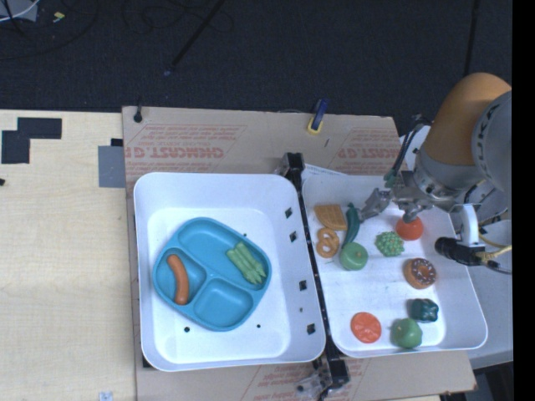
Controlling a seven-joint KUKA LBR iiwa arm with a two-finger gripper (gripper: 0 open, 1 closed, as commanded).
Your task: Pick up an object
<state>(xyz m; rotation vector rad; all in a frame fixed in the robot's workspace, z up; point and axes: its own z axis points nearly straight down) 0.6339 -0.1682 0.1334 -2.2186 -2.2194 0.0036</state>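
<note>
Hovering over right bin [468,341]; claw [408,211] at red tomato [410,228], grip state unclear. Next: confirm grasp, lift.

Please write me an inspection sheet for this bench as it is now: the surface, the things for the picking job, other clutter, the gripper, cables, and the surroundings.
Surface: two white bins side by side, left bin and right bin, on cardboard.
Job's things: in the right bin lie toy foods: pretzel, bread slice, green round piece, bumpy green piece, small red piece, donut, orange disc, dark green piece, green ball.
Clutter: blue divided plate in the left bin, holding a sausage and green beans.
Gripper: gripper low over the small red piece; grasp unclear.
Cables: dark cables behind the bench.
Surroundings: blue-yellow clamp on the cardboard's far edge.
</note>
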